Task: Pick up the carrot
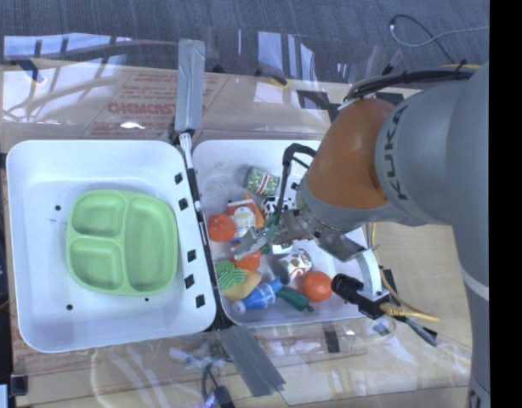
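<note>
The grey arm with its orange band reaches in from the right over the right-hand shallow white bin, and its two-finger gripper is down among the heap of toy food there. The grey fingers lie amid the clutter — whether the jaws are apart or closed, and whether anything sits between them, I cannot tell.

The carrot is hard to single out. The likeliest piece is the orange plastic shape just to the left of the jaws, near the bin's left wall; it looks stubby from here, and its long axis and pointing direction cannot be read.

Just above the jaws is a small green-and-white can. Below and to the right of them lie a round orange-red tomato-like ball and a white-and-red packet. Below the jaws sit a yellow rounded piece, a green ribbed slice and a blue bottle-like toy.

Well to the left of the jaws, the left-hand white bin holds a light green divided plastic plate.
</note>
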Available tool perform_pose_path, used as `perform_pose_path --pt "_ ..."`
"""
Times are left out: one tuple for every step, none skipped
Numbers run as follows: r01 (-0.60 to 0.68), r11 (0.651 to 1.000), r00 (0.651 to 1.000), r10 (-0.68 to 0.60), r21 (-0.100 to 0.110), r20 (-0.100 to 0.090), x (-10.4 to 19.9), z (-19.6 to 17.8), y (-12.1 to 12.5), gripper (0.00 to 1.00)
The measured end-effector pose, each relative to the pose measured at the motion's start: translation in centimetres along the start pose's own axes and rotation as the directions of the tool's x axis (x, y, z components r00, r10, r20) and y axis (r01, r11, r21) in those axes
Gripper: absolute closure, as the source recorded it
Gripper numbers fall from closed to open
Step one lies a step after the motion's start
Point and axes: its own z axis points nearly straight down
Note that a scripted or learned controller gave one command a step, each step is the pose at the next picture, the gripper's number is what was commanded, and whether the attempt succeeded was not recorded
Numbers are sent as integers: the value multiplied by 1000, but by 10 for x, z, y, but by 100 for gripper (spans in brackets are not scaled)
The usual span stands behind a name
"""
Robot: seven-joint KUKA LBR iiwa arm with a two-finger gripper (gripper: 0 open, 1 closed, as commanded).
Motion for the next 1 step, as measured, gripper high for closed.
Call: perform_pose_path --pt "-212 977 977 212 -4 2 -33 -50 -25 0"
